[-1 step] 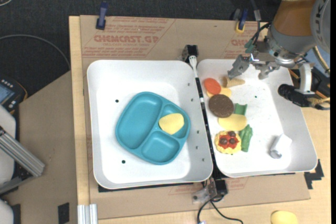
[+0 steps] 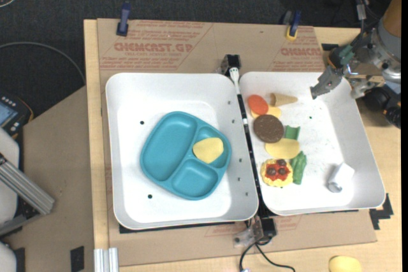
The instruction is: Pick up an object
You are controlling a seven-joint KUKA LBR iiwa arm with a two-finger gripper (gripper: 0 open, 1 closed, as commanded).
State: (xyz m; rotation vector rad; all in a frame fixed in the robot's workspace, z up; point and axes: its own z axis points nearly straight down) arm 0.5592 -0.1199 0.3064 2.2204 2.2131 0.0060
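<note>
1. In the camera view, the left bin [image 2: 121, 156] fills the middle-left of the frame and holds a teal divided plate [image 2: 169, 153]; a pale yellow piece [image 2: 208, 149] lies in the plate's upper right compartment.
2. The right bin [image 2: 357, 150] sits just beside it, with its toy food crowded along its left side: an orange-red piece [image 2: 257, 104] at the top, a cone-shaped piece [image 2: 282, 99] beside it, a brown disc [image 2: 268, 128] below, a small green piece [image 2: 292, 132] to the disc's right, and a yellow piece [image 2: 282, 149] under the disc.
3. Lower down lie a small pizza slice [image 2: 276, 172] and a green strip [image 2: 298, 167] touching its right edge.
4. A pale grey-white object [image 2: 338, 176] rests apart at the bin's lower right.
5. The gripper [image 2: 322, 86] hangs over the right bin's upper right corner; its fingers are spread and hold nothing.
</note>
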